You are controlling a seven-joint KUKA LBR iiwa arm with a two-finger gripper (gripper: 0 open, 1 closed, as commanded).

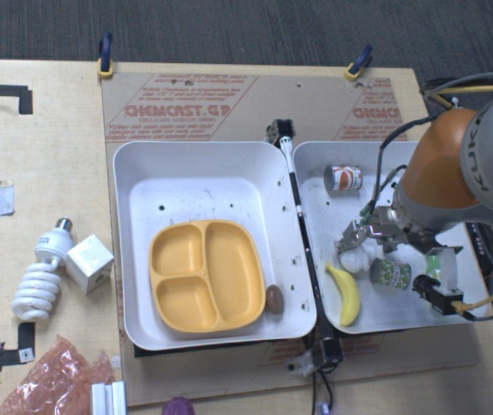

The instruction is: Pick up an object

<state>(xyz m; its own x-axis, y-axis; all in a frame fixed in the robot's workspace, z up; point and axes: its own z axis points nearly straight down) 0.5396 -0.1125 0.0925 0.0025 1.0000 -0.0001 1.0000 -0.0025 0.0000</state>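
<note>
I note a yellow banana [344, 293] lying in the right white bin [316, 158], near its front wall. Just beside it sit a green-patterned can [390, 273] and a crumpled whitish lump [355, 258]; a red-and-white can [343, 178] lies well apart at the back. The gripper [359, 234] hovers over the lump; I cannot tell its state. The left white bin [130, 232] holds a yellow divided plastic tray [205, 275].

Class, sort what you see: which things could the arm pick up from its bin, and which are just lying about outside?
In the arm's bin: banana, can, green cup, with the gripper above.

Lying about: light bulb, white cube, yellow tray.
</note>
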